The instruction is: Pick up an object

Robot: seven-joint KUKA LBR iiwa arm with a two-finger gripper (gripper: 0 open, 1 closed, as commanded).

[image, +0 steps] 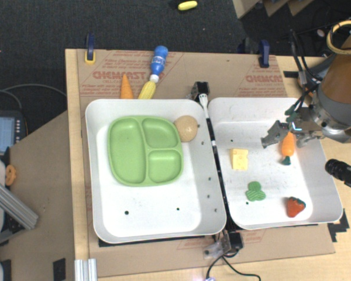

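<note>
I see glossy white plastic bins (pixel 164 227), matt green plastic plate (pixel 145 150), printed brown cardboard underlay (pixel 234 78), dark rough carpet (pixel 41 22).

Orange carrot (pixel 287 144), green tip down, upright in rt bin.

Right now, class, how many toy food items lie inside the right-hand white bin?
4: a carrot at the tool near the bin's far side, a yellow cheese block toward its left, a green piece nearer the front, and a strawberry front right. The arm may hide more.
</note>
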